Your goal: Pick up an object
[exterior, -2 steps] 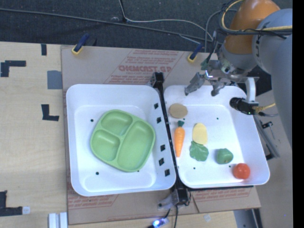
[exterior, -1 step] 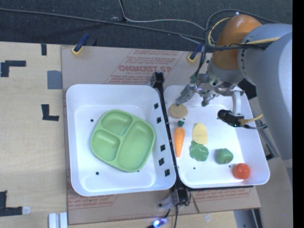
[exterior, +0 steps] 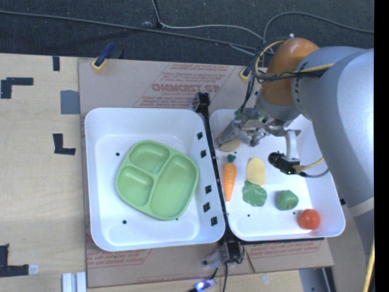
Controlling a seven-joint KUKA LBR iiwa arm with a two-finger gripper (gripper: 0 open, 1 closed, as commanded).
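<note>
The gripper (exterior: 243, 131) is hovering low over the right bin (exterior: 322, 190), just above a tan object (exterior: 230, 144); its grip state is unclear. Reaching step; next, descending squarely and clamping.

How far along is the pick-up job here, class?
Done: the gripper is down in the right bin, beside a tan piece. In hand: nothing visibly lifted. Left: gripping and raising one item; the carrot, yellow piece and tomato lie loose.
</note>
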